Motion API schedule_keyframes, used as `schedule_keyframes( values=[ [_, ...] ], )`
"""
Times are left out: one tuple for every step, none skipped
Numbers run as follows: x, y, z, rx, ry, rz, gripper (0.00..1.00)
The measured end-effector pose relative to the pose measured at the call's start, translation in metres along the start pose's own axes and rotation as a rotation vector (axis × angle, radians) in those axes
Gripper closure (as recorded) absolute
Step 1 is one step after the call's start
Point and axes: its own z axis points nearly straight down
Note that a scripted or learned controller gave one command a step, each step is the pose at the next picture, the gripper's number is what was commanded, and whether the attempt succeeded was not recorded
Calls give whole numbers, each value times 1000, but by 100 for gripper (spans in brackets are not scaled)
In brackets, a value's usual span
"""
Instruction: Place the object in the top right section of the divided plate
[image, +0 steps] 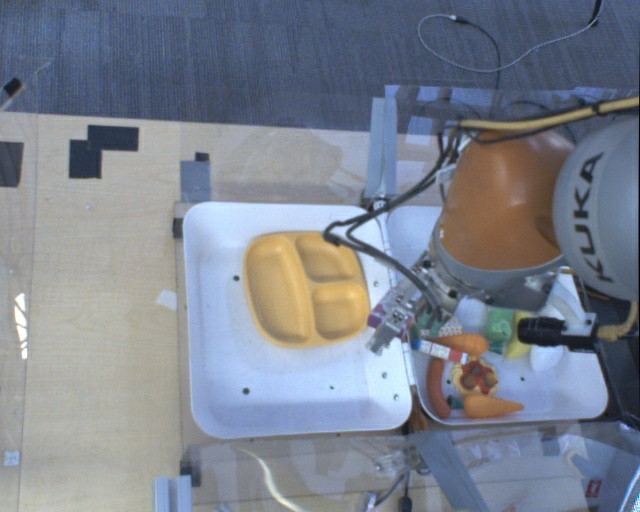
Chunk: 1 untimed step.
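A yellow divided plate (290, 290) was seen lying in the left bin (260, 400), towards its upper right part, with one long section on its left and two smaller ones on its right. The top right section (325, 258) lay nearest the bin's back edge. The arm (500, 210) was stretched over the right bin (590, 395), and the gripper (392, 325) was held low over the border between the two bins, just beside the plate's right rim. Whether the gripper was open, closed or holding anything could not be told, as its tip was too cluttered. Toy foods were gathered in the right bin: a carrot (490, 407), a sausage (437, 385) and a green piece (498, 323). Which one was meant could not be told.
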Motion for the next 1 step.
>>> schedule_keyframes(
  values=[
    [-1,2,-11,-6,-5,-1,100]
  ],
)
